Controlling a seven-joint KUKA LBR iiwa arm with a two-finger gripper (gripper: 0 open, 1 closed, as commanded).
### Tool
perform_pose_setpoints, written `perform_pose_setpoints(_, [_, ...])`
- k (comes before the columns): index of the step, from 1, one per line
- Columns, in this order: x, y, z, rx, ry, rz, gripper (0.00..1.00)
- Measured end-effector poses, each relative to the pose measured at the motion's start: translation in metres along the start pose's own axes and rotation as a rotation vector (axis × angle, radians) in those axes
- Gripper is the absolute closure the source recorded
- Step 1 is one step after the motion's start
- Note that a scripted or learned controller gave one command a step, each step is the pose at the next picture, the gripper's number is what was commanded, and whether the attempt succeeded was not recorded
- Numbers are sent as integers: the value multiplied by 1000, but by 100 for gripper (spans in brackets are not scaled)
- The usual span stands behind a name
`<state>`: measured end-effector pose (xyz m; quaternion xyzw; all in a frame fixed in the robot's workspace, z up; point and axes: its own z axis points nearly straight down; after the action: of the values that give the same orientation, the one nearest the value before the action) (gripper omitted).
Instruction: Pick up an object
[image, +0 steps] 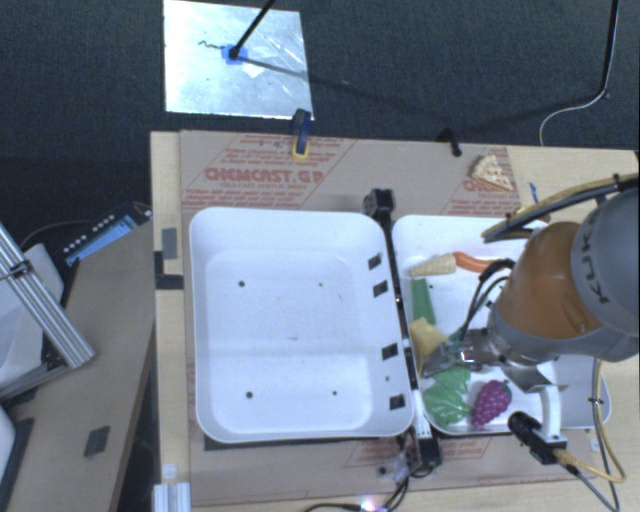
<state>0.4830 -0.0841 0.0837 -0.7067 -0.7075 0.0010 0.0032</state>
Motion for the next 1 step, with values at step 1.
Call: perform_pose_setpoints(1, [-2,4,-11,-8,-3,0,100])
